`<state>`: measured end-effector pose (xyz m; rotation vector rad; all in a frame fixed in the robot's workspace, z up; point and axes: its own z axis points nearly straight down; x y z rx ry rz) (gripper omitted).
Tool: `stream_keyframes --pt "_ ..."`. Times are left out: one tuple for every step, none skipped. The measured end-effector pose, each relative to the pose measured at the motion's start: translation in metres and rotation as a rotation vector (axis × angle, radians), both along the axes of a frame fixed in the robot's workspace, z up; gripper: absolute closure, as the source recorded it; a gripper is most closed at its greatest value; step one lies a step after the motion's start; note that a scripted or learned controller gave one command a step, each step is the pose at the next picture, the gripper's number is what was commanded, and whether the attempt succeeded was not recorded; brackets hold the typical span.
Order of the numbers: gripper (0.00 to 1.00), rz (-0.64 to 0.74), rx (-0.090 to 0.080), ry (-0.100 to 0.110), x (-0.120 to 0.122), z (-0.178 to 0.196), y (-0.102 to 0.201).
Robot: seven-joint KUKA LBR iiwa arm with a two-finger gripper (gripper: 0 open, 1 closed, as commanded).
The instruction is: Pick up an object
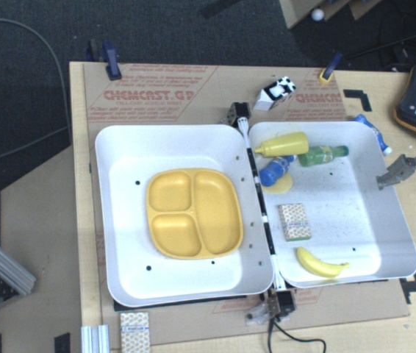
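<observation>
At the right edge we see the pincer blurred and the arm cut off by the frame. The yellow bottle partly covers the blue object, whose shape we cannot make out. The patterned box runs off the bottom edge.

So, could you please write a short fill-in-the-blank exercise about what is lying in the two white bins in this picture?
1. The yellow divided plate lies in the ____ bin.
2. The banana lies in the right bin, near its ____ edge.
3. The green bottle lies right beside the ____ bottle.
4. The plate has ____ compartments.

Missing words: left; front; yellow; three
</observation>
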<state>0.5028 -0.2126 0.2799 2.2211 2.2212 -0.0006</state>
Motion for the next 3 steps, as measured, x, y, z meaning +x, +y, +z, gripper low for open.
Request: stream_keyframes --pt "0.0 0.003 0.004 -0.001 0.014 -0.185 -0.008" --pt "0.0 0.002 0.001 -0.002 0.082 -0.195 0.048" --pt "0.0 0.002 0.0 -0.003 0.142 -0.153 0.088"
